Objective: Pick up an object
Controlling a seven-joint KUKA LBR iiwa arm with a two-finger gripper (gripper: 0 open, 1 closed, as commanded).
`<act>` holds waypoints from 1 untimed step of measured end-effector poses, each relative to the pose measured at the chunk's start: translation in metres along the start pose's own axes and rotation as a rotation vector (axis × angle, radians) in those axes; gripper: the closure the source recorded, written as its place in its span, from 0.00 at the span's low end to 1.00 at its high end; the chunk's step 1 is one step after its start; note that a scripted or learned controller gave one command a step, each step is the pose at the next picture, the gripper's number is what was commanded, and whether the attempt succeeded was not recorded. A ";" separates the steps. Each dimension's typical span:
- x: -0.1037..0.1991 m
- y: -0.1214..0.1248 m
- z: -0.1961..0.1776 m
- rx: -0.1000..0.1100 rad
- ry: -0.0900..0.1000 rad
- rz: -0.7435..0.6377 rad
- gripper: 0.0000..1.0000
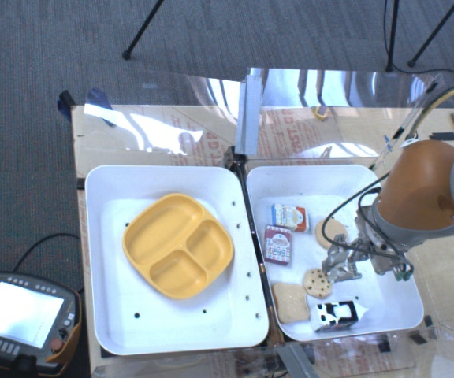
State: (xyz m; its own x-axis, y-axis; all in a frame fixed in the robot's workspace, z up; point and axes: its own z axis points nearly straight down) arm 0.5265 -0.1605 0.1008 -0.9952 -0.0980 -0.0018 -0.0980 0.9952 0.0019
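Here's the arm (416, 191), grey with its orange band, reaching in over the right bin (290, 178), and the gripper (342, 270) hangs low above that bin's floor, just right of the chocolate-chip cookie (317, 283). That cookie is our anchor, so everything reads off it. The metal fingers point down toward the bin floor beside the cookie, and from this slanted view I cannot tell how far apart they stand; nothing shows between them, so no grasp to call. Just below the cookie and a touch left lies a slice of toast (291, 302), its edge nearly meeting the cookie. Below and to the right of the cookie sits a small black-and-white cow figure (336, 314), close to the bin's near wall. Above the cookie and to the left lies a dark red packet (278, 244), and beyond that, further up, a small carton with blue and red print (289, 215). Above the cookie and slightly right, a pale tan round piece (331, 231) peeks out, partly covered by the arm. Far to the cookie's left, in the left bin (101, 211), rests a yellow divided plate (179, 245), flat, with three compartments.
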 end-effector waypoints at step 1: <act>-0.006 0.104 -0.090 0.000 -0.006 -0.124 1.00</act>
State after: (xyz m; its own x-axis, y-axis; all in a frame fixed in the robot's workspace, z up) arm 0.5225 -0.0564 0.1905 -0.9753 -0.2208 -0.0081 -0.2208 0.9753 0.0008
